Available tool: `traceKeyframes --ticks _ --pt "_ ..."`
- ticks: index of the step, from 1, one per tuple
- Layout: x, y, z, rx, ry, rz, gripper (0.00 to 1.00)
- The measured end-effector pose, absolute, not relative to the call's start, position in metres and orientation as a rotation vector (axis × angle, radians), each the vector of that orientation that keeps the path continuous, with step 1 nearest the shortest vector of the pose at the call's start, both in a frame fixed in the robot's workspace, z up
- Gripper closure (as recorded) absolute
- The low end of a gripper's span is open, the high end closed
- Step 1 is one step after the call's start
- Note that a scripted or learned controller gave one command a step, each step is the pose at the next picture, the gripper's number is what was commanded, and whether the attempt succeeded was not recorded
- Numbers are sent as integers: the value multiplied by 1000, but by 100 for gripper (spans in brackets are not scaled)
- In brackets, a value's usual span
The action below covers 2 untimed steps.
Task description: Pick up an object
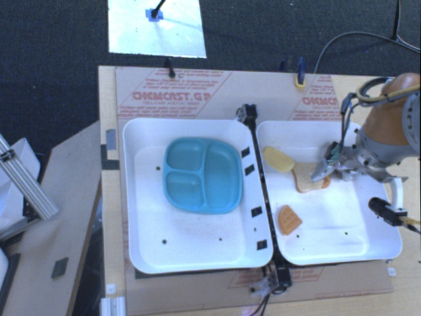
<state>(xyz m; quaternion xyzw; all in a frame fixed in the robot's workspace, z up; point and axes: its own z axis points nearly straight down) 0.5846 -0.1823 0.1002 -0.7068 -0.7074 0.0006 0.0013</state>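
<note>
From my seat I see the arm reaching in from the right side of the view, its grey body bent down toward the counter, with the orange band showing at the top of the wrist section. The tool sits at the arm's leftmost end, held low and pointing leftward. A black part juts out beneath the wrist housing, toward the near side.

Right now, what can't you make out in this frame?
- Gripper: fingers too small and blurred to read, over the tan slice.
- Tan slice: its right part is hidden under the gripper; contact unclear.
- Arm: cut off by the right edge.
- Orange piece: too small to identify.
</note>
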Motion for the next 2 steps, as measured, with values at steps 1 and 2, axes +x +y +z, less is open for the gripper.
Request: traceKeyframes --ticks 1,2 --pt "587 -183 115 -2223 -2227 -4 100" --pt "581 -178 165 -2221 -2230 -5 100"
